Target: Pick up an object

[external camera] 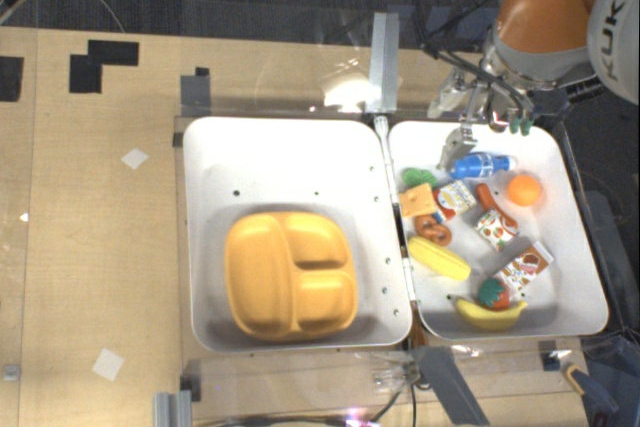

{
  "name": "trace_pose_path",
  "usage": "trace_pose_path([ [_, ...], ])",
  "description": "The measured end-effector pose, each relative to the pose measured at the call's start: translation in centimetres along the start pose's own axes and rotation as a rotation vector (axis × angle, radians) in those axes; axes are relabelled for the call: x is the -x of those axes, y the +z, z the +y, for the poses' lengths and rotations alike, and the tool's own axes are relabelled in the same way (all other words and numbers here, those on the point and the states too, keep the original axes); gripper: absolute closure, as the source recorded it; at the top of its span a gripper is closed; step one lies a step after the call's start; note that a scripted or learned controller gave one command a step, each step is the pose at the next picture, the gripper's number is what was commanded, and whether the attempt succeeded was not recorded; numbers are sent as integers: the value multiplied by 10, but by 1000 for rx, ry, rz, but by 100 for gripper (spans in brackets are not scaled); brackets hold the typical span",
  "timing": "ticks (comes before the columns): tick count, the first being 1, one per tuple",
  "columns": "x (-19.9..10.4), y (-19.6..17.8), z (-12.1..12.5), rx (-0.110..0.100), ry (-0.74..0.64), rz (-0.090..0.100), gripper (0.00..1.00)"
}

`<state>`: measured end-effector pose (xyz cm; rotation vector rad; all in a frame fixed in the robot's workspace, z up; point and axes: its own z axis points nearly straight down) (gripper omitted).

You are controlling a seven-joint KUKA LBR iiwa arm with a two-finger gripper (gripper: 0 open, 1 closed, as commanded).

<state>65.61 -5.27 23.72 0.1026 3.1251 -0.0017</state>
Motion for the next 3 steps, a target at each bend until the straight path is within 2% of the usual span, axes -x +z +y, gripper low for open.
trace_pose_path([
  [1, -1, 2, 3, 1, -3, 4, 0],
  [2, 5, 53, 27, 3, 19, 10, 0],
  [3, -55, -9, 76, 5, 20, -2, 0],
])
